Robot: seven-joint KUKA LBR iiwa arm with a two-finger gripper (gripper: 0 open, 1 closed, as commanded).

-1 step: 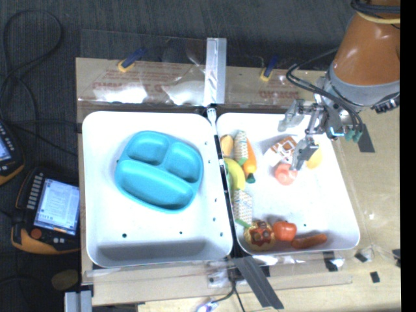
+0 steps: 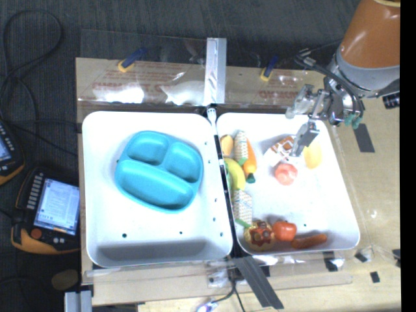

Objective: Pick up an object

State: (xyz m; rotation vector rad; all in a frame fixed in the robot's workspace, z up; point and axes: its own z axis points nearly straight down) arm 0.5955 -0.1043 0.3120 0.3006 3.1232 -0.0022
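- The two-finger gripper [image 2: 304, 138] hangs over the upper right part of the right white bin [image 2: 338, 194], on the grey arm with its orange band [image 2: 370, 25].
- I cannot tell from this slanted view how the gripper is set, and nothing is seen held.
- The round pink-red toy fruit [image 2: 285, 172] lies in that bin just below and slightly left of the gripper tip, probably the nearest target.
- A small yellow toy fruit [image 2: 312, 156] sits just right of the tip.
- A red-and-white patterned piece [image 2: 282, 147] lies just left.
- The blue divided plastic tray [image 2: 159, 169] rests in the left white bin [image 2: 104, 239], well apart.
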